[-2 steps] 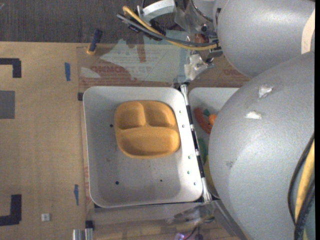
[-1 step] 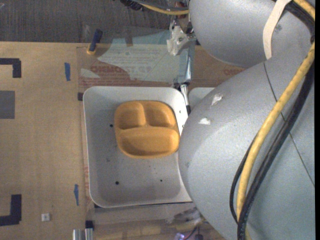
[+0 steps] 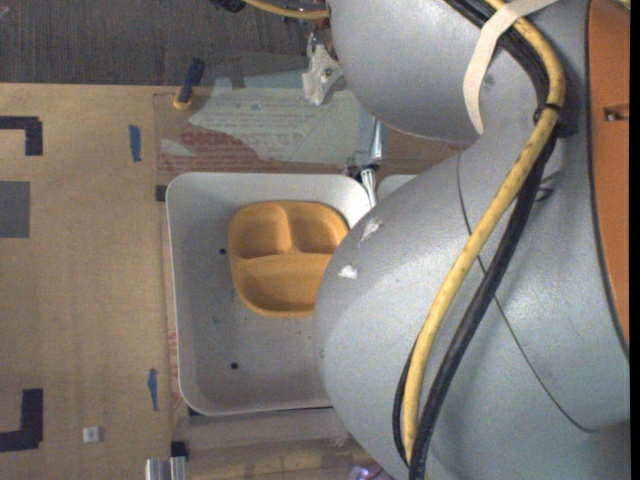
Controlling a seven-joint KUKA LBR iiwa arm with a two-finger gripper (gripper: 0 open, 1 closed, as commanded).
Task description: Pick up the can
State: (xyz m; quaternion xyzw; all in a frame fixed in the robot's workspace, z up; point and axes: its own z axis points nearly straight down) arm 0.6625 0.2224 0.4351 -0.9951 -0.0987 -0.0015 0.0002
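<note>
Currently the arm (image 3: 480, 268) masks the bin (image 3: 195, 288) beside the yellow tray (image 3: 285, 258); claw state cannot be told, so locating the can comes next.

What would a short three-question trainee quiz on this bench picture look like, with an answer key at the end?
1. True or false: the yellow plate has separate compartments.
2. Multiple choice: where does the yellow plate lie? A) on the brown bench top, B) inside the white bin, C) on top of the arm.
3. Short answer: what runs along the grey arm, fixed by a pale strap?

Key
1. True: raised ridges divide it into sections.
2. B.
3. A yellow cable beside a black one. The arm covers much of the bin, and I cannot pick out the can.
</note>
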